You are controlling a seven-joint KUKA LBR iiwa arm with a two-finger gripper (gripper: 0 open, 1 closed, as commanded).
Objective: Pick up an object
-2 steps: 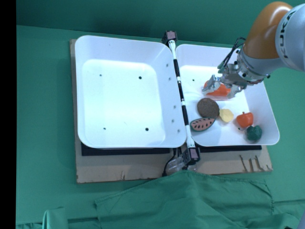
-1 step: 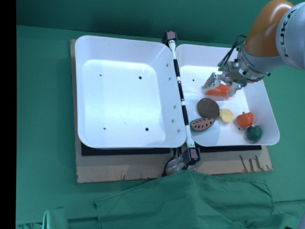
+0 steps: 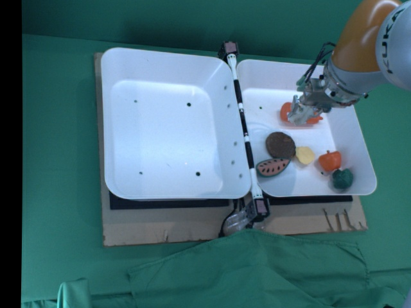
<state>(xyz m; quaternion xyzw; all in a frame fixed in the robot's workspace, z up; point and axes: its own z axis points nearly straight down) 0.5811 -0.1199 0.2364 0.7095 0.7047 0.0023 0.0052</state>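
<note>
Gripper [image 3: 299,116] low over an orange-red toy [image 3: 286,112] near the right bin's [image 3: 359,147] far edge, grip state impossible to tell, seemingly mid-grasp, needing a firm close and straight lift; nearer the front edge, a flat brown disc [image 3: 280,144], watermelon slice [image 3: 273,167], yellow lump [image 3: 306,155], glossy tomato [image 3: 330,161].

Illumination is even and fairly bright, with a cool green-blue cast. The left bin [image 3: 168,124] shows mild glare on its floor toward 12 o'clock, and soft shadows sit under the bin rims toward 6 o'clock. Focus is slightly soft throughout; small details look grainy.
</note>
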